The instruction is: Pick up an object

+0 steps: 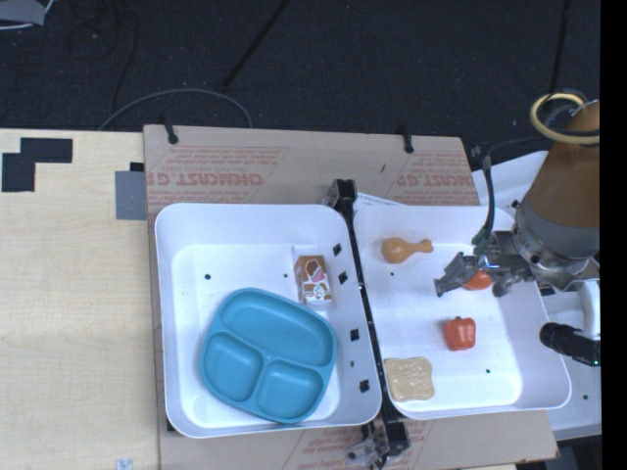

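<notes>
1. The gripper (477, 275) is seen over the right bin (534, 392), at that bin's right-hand part, with the grey arm (563, 194) entering from the view's right.
2. A small orange-red object (478, 282) is seen right at the dark fingers; whether it is clamped between them or merely lies under them cannot be told, and how far the jaws stand open cannot be told either.
3. A red toy pepper (459, 333) is found near the jaws, below them in the view, apart from the fingers and resting on the bin floor.
4. An orange gourd-shaped toy (404, 250) is found to the left of the jaws and slightly above them, its narrow neck turned toward the gripper.
5. A pale beige toast-like slab (409, 379) is found well below and left of the jaws, by the bin's near left corner.
6. In the left bin (181, 262), well apart from the jaws, a blue divided plate (266, 354) is laid, and a small printed packet (313, 279) is seen just beyond the plate's upper right rim.
</notes>
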Controlling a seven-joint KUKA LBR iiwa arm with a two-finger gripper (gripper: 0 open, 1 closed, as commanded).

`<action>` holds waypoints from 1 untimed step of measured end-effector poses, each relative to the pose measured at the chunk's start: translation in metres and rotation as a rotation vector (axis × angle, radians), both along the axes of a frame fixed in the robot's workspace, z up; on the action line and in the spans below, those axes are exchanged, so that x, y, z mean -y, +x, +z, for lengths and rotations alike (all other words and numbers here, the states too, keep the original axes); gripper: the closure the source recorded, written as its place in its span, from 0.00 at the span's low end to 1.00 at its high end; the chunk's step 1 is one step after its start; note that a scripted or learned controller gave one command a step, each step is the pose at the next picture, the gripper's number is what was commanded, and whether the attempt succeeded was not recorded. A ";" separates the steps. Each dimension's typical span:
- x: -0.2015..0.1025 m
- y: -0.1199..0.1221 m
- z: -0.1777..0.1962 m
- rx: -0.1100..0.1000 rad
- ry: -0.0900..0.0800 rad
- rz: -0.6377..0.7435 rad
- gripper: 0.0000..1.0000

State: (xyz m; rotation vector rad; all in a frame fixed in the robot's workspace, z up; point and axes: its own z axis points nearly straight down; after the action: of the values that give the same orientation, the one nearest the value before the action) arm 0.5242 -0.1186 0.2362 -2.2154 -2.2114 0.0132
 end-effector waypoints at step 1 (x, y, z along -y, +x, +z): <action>0.000 0.002 0.006 0.012 -0.002 0.002 0.00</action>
State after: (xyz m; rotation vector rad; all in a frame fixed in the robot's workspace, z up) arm 0.5266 -0.1188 0.2421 -2.2204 -2.2207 0.0019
